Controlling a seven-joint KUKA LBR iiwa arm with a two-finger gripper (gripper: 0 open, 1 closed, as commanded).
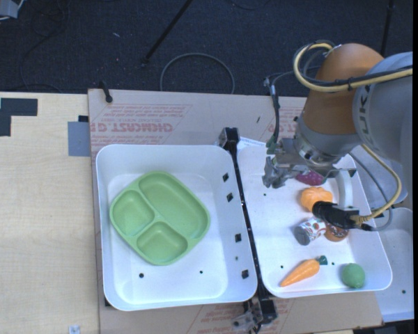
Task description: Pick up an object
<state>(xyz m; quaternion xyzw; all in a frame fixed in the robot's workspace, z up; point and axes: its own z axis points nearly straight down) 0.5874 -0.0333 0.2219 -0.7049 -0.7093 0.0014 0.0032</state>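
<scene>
My gripper hangs low over the back of the right bin, near its left side. A magenta object lies just to its right, partly hidden by the wrist. In front of that sit an orange fruit, a small silver can and a round red-rimmed piece. A toy carrot and a green lime-like ball rest near the front edge. I see nothing between the fingers.
The left bin holds a green divided plate. A black divider strip runs between the bins. The arm's orange band and cables loom over the right bin's back right corner.
</scene>
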